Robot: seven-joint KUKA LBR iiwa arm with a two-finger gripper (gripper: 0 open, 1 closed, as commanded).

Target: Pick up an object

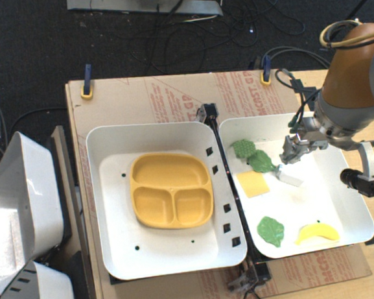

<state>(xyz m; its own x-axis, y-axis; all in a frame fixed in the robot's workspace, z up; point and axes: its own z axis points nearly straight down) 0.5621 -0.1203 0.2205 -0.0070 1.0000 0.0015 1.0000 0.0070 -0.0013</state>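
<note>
A brown cardboard-covered bench [169,92] is carrying two shallow white bins side by side. The right bin [346,184] is lying directly under the gripper [290,153], while the left bin [110,204] is sitting well off to the gripper's left, the two touching along a black divider [227,174]. Two yellow-tipped clamps [87,83] are gripping the bench's far edge, one beyond each bin.
</note>
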